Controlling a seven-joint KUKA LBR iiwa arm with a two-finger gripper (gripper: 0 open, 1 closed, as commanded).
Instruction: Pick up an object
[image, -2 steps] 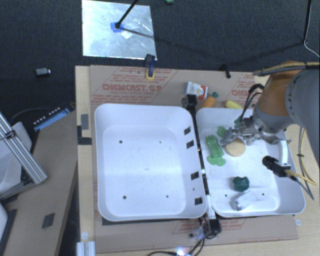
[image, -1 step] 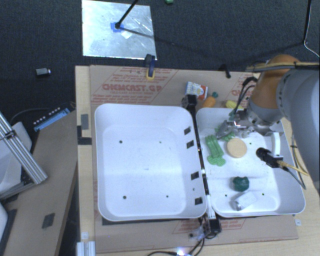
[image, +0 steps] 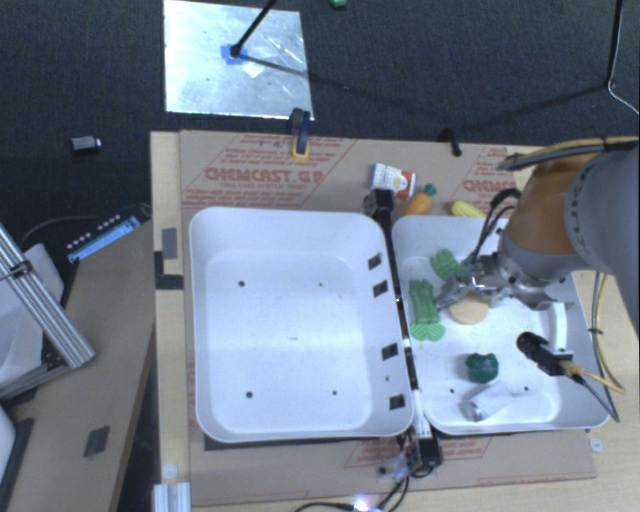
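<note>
- The gripper (image: 452, 291) hangs low in the right bin (image: 570, 405), close to that bin's left wall and in its far half; the grey arm with its orange band comes in over the right rim.
- How the jaws stand cannot be told: the metal tips are small and blurred against the things under them, and nothing is clearly seen between them.
- The nearest thing is a long light-green toy (image: 425, 310), lying just to the left of the tips, along the left wall. Its long axis runs from the far side to the near side of the bin, so the jaws would probably have to close across it, from left to right.
- A flat tan disc (image: 468, 311) lies just below the tips, toward the near side, and a small green leafy piece (image: 444, 264) lies just beyond them, toward the far rim.
- Further toward the near rim there are a dark green round object (image: 482, 366) and a pale grey piece (image: 480, 405); both are well apart from the gripper.
- The left bin (image: 215, 330) carries nothing to pick.
- On the cardboard sheet (image: 250, 172) under the bins, red print reads "CHEMCAST G P" beyond the far rim of the left bin; the same print beside the right bin is partly hidden by the arm.
</note>
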